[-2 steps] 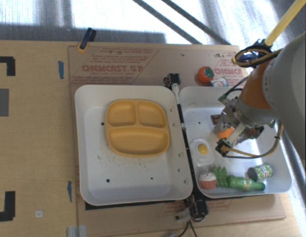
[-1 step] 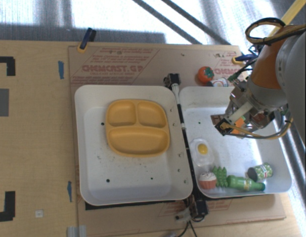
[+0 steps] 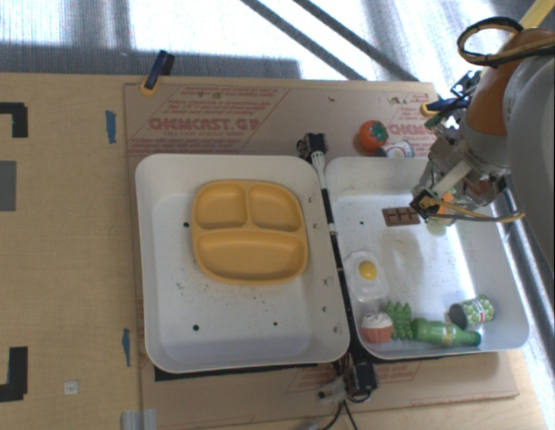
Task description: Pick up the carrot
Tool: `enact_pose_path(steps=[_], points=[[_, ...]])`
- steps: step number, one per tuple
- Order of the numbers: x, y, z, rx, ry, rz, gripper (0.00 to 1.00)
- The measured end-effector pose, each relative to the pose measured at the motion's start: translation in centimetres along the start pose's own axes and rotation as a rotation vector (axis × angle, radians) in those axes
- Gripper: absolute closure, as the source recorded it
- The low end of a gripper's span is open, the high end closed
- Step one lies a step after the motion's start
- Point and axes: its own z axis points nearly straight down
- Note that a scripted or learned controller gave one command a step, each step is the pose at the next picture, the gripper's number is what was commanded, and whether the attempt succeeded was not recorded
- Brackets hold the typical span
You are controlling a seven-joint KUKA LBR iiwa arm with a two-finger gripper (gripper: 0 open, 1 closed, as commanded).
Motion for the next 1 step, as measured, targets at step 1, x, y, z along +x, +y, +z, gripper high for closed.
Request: enact_pose_path(steps=[1], points=[[-0.03,-5.89,-1.75,0.004,-0.002,0.434,1.00]])
